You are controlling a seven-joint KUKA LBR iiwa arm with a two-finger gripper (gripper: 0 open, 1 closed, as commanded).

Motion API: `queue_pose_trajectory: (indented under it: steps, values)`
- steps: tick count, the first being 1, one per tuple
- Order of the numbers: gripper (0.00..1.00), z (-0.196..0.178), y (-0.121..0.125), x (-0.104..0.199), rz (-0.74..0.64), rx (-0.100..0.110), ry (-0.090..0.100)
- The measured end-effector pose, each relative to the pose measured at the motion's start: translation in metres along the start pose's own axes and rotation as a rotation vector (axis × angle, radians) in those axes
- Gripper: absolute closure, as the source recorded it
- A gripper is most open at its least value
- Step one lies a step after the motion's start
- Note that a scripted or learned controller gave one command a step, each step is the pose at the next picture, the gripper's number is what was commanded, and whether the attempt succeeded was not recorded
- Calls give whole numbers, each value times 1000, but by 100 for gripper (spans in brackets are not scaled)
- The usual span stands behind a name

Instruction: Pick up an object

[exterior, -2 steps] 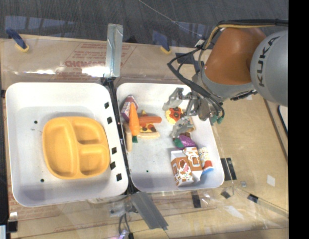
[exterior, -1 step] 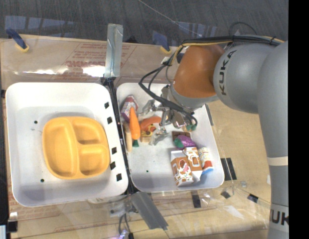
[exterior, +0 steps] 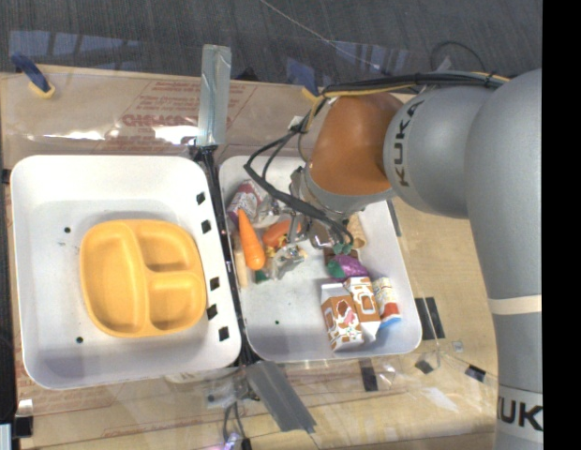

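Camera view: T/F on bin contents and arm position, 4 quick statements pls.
1. The yellow divided tray lies in the left bin. True.
2. The carrot lies in the left bin. False: it lies in the right bin, near its left wall.
3. The arm reaches over the right bin. True.
4. The small carton stands on the yellow divided tray. False: it lies in the right bin, toward the near right corner.
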State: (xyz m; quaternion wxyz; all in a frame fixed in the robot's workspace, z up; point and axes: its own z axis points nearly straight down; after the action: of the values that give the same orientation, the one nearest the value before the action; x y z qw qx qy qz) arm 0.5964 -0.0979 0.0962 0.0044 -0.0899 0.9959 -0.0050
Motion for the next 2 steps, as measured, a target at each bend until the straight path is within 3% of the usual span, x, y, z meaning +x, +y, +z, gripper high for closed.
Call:
queue_pose_trajectory:
  steps: [1,2]
  values:
    - [0,3,-7,-3,141,-9,3]
    - [0,3,-11,-8,381,-8,5]
